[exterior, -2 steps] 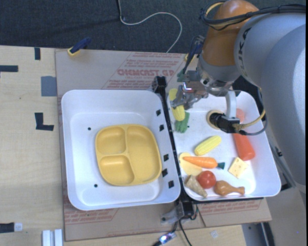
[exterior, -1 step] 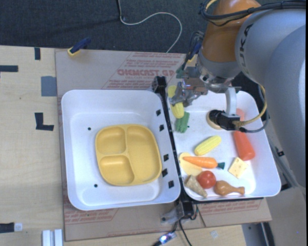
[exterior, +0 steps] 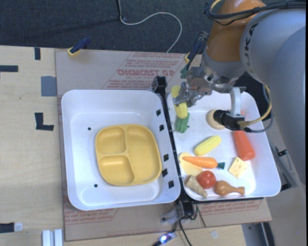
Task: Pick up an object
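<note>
The right bin (exterior: 264, 186) holds a drumstick (exterior: 228, 189), tomato (exterior: 207, 178), carrot (exterior: 200, 162) and corn cob (exterior: 208, 145). Farther back, the claw (exterior: 187, 97) hangs over a yellow-green toy (exterior: 181, 118) by the divider. Claw state cannot be determined. Judged status: approach under way; grasp and lift remain.

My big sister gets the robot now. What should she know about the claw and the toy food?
Gripper: low over the right bin, at its upper left corner, right above a small yellow-and-green corn. I cannot tell if the corn is gripped.
Toy food in the right bin: a bigger corn cob, carrot, tomato, cheese wedge, drumstick.
Left bin: a yellow divided plate.
Done: nothing visibly lifted.
Left: grasp and lift one item.
</note>
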Action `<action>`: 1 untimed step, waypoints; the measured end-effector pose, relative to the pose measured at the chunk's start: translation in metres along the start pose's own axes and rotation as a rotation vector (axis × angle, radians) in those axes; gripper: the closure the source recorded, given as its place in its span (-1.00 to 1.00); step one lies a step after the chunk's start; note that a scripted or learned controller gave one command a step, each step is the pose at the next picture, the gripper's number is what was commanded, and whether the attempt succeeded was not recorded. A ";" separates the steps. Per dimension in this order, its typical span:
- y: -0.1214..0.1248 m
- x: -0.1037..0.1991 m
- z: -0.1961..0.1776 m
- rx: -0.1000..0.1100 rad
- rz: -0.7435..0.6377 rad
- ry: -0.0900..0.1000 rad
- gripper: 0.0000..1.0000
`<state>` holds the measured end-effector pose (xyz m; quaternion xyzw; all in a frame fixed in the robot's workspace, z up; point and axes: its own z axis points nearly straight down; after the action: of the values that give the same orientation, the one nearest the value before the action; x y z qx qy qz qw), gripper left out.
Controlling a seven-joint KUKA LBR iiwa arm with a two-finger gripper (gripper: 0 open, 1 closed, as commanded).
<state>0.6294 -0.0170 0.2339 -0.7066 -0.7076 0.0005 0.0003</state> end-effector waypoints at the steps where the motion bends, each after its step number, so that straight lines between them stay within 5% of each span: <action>1: -0.003 0.007 0.018 0.002 0.000 -0.001 1.00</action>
<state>0.6260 -0.0100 0.2157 -0.7067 -0.7075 0.0016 0.0009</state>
